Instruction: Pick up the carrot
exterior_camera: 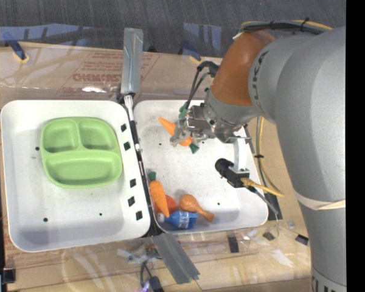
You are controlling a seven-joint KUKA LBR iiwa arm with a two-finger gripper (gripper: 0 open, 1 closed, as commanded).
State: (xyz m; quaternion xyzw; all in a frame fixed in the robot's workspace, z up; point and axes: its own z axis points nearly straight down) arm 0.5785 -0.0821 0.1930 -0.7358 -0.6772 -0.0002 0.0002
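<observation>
A carrot [159,197] with a green top lies along the left wall of the right bin [243,208], near the front. A second orange pointed piece [166,125] lies at the back of that bin. My gripper [186,134] is down right over this piece, and the piece's tip sticks out to the gripper's left. More orange shows under the gripper at its lower edge. The gripper is well behind the green-topped carrot and apart from it.
An orange-brown drumstick-shaped toy [196,205] and a blue object [182,220] lie at the right bin's front, beside the carrot. The left bin [18,218] holds a green divided plate [81,150]. The divider [135,163] runs between the bins.
</observation>
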